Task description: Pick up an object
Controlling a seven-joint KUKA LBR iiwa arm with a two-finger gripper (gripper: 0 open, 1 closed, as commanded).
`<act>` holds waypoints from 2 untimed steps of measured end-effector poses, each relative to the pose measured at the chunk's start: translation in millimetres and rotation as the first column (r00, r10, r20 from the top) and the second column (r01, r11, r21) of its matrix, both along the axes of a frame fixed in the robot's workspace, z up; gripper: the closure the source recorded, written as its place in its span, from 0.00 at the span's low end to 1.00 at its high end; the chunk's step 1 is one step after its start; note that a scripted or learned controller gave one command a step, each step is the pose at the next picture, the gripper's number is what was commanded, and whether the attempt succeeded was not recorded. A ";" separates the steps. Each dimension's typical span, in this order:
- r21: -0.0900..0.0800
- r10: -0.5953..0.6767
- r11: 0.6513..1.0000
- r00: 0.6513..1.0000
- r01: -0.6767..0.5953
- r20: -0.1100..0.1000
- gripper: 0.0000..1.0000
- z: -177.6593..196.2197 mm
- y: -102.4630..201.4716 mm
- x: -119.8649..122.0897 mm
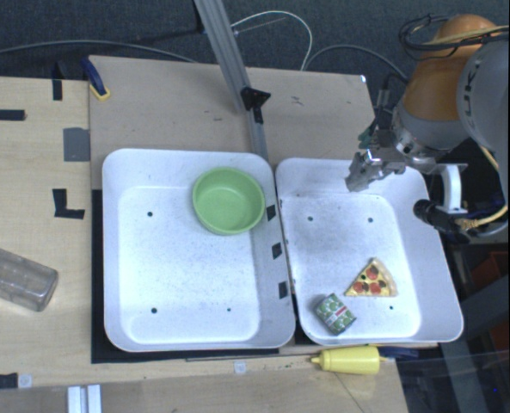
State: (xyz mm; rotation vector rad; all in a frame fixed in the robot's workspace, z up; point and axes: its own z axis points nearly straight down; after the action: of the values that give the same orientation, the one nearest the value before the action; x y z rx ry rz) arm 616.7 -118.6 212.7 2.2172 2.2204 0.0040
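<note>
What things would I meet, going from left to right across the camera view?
Clear plastic cylinder → round green bowl → small green patterned can → toy pizza slice → grey arm's hand.

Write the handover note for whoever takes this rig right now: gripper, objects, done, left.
Gripper: over the far edge of the right bin, nothing seen between its fingers.
Right bin: pizza slice toy and small green can, both near the front, apart from the gripper.
Left bin: green bowl at its far right corner.
Outside the bins: yellow bottle lying on the bench by the right bin's front edge.
Done: nothing picked yet.
Left: the whole pick; the pizza and the can look like the nearest targets.
</note>
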 end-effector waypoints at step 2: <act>0.002 0.005 1.000 1.000 -0.005 -0.006 1.00 43.3 61.1 -8.7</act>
State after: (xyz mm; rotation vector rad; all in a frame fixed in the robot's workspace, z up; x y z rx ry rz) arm 607.9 -57.5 255.9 2.2152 2.2304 -0.0002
